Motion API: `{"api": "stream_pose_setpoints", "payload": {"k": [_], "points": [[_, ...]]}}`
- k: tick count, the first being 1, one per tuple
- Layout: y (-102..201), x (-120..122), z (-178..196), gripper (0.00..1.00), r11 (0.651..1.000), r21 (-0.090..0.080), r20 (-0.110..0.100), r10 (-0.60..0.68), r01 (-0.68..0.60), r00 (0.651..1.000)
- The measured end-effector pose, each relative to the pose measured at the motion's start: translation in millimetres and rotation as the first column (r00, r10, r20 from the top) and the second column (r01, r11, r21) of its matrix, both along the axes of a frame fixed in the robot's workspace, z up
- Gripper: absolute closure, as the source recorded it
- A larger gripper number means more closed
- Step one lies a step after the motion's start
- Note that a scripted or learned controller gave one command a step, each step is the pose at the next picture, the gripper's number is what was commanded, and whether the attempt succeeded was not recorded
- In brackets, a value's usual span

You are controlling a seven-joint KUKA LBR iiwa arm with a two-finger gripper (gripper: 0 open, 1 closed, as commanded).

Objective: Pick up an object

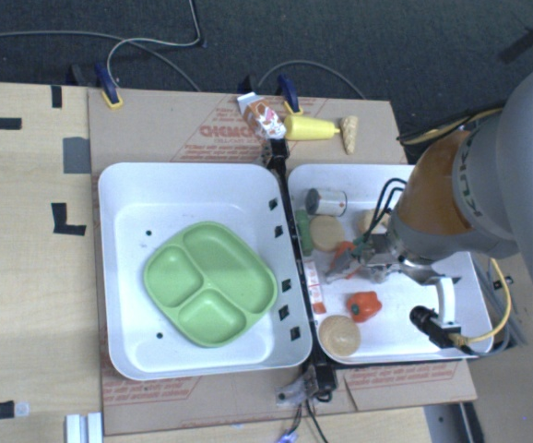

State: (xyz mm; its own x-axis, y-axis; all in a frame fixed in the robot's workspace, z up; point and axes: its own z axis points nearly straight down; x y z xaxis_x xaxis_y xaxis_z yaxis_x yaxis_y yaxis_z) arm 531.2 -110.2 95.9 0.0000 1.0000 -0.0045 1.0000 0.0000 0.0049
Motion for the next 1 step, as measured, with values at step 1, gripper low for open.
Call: {"api": "stream_pose_setpoints", "payload": {"k": [1], "points": [[11.7, 42.0, -9.9, 0.00, 1.000, 0.004, -0.003, 0.001, -0.001, 1.000]]}}
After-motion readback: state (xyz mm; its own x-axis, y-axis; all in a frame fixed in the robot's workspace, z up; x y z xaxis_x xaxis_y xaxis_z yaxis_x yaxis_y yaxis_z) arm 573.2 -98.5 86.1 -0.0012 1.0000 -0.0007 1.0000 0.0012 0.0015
